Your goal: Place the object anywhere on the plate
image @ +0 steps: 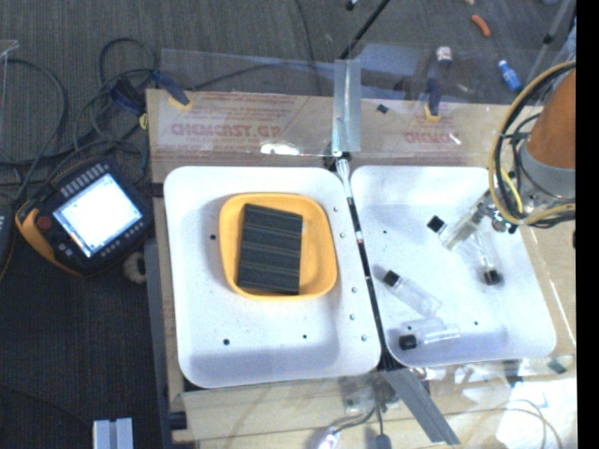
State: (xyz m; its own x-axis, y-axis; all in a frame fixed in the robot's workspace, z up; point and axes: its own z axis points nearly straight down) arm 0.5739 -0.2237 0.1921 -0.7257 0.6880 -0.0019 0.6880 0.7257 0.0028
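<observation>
A dark ribbed rectangular block (270, 248) lies flat on the yellow plate (321, 251) in the middle of the left bin (197, 335). The block sits fully inside the plate's rim, its long side running near to far. The arm's wrist and gripper (493, 215) are over the far right part of the right bin (519, 330), well away from the plate and block. Looped cables hang around the wrist.
Several clear vials with black caps lie in the right bin, one (456, 232) and another (486, 258) just left of and below the wrist, others (408, 290) (429, 335) nearer the front. A handheld pendant (89, 215) rests left of the bench.
</observation>
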